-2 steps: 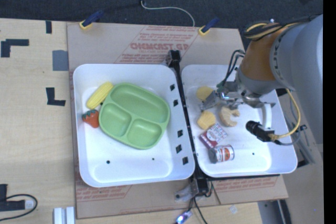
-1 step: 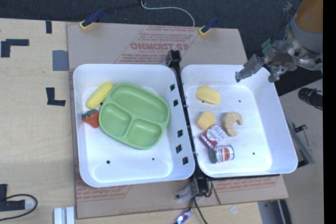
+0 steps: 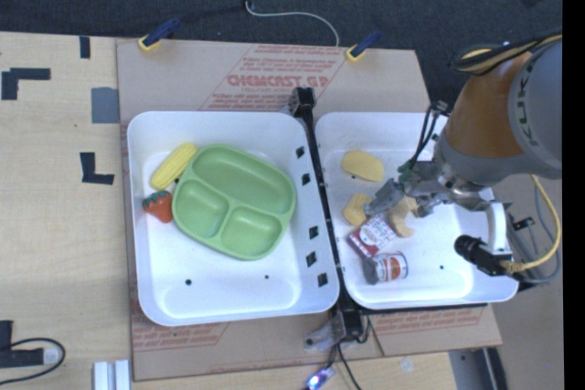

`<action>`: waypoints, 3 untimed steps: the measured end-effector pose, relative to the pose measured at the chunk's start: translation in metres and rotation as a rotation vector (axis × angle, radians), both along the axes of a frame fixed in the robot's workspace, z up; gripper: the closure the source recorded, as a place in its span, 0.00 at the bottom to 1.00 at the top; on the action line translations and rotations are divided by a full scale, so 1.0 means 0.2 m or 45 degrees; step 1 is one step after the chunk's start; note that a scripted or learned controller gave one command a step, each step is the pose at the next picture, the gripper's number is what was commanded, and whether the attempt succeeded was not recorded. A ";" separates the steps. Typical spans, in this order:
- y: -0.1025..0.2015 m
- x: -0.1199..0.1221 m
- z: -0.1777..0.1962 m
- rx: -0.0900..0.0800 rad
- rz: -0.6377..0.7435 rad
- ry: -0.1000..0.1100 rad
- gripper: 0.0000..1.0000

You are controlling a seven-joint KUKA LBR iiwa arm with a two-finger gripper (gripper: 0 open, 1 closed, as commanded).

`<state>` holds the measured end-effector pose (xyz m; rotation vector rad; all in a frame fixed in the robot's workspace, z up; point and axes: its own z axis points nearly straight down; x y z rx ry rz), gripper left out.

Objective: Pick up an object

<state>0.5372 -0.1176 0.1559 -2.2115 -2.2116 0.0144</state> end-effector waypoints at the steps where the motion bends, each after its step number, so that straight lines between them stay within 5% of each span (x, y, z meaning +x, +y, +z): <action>1: 0.07 -0.10 -0.37 -0.002 0.001 -0.016 0.00; 2: 0.06 -0.09 -0.29 -0.008 -0.001 -0.027 1.00; 3: 0.54 0.17 0.17 -0.001 0.016 -0.035 1.00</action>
